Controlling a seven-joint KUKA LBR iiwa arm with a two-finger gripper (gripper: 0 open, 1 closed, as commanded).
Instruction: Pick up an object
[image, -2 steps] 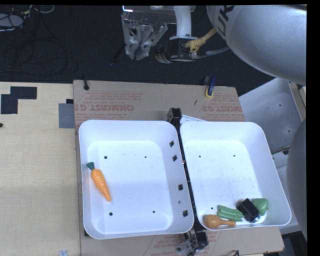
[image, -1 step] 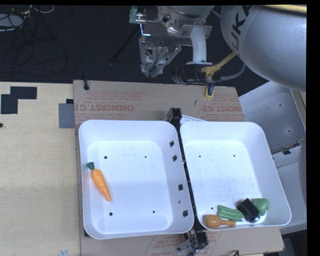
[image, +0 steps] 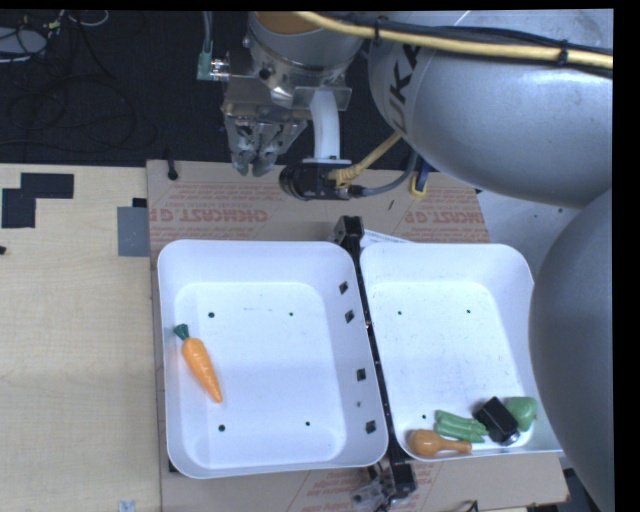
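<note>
Well apart: carrot (image: 201, 368) low in left bin (image: 330, 262), gripper (image: 256, 150) above its far rim, grip state unclear.

Carrot (image: 201, 368) in left bin (image: 250, 258); toys (image: 478, 426) in right bin (image: 440, 258).

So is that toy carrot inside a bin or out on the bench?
Inside: the carrot lies flat on the floor of the left bin, near its left wall.
</note>
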